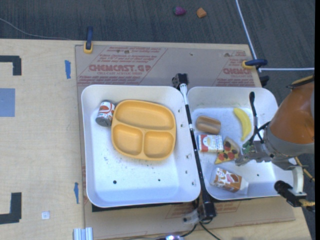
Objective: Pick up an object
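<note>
Gripper (246,157) low, just beside the pizza slice (227,154), grip state impossible to tell from up here, so best to centre over that slice, clear of the red-and-white carton (210,143) just beside it on the other side, then drop straight, squeeze, lift slow.

The right bin (265,181) had 5 bits in it: a banana (243,122) lying lengthwise, a hot dog (208,124), a small red-and-white carton (210,143), a pizza slice (228,152) and another carton (228,179) near the front. Over in the left bin (132,189) sat a yellow 3-section plate (143,129) with a soda can (105,113) on its side touching it.
</note>
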Controlling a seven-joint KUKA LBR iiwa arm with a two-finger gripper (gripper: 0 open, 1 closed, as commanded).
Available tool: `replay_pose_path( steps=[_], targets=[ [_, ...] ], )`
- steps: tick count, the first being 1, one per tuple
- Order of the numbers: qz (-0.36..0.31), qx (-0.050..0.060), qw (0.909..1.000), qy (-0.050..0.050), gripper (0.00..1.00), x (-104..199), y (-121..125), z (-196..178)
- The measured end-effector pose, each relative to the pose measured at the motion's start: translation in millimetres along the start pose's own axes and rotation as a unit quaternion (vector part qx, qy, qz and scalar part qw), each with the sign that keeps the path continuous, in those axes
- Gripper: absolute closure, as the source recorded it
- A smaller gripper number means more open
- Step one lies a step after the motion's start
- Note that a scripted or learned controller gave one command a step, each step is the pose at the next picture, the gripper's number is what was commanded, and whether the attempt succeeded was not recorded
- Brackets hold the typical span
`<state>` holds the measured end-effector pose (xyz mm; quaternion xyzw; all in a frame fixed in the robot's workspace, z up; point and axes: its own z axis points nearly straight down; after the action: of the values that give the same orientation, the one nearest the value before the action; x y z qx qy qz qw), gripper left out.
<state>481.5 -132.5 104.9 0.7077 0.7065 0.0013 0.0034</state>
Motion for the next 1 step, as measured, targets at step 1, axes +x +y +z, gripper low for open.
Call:
replay_pose_path(
  steps=[1],
  targets=[
    [0.0,0.0,1.0,0.0,0.0,0.0,-0.2,0.1]
  ],
)
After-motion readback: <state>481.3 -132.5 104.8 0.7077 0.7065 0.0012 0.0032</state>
